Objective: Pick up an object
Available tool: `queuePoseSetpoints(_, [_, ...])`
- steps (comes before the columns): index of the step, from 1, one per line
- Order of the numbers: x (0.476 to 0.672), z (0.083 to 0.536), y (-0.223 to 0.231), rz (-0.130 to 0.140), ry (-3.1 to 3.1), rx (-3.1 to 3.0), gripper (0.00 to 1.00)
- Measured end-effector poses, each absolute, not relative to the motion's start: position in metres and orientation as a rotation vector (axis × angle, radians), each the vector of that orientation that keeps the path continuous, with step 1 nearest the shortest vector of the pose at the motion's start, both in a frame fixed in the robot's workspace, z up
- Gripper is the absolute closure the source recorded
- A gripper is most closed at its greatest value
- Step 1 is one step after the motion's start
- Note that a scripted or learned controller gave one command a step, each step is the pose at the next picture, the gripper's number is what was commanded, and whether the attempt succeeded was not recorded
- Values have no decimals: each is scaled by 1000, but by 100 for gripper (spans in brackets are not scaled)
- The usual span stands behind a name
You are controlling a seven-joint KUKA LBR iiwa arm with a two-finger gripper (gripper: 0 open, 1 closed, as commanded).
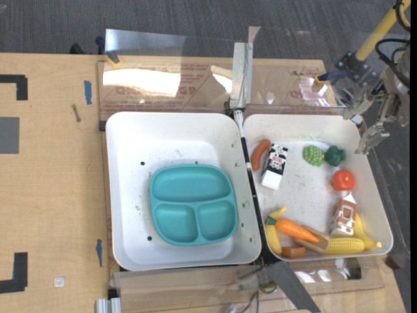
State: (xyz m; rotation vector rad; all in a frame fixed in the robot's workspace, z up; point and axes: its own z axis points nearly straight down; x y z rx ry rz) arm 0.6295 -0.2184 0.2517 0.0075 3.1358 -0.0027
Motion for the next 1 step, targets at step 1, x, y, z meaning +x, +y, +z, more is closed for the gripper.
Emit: queuePoseSetpoints(1, [579,111,-217,4,3145,104,0])
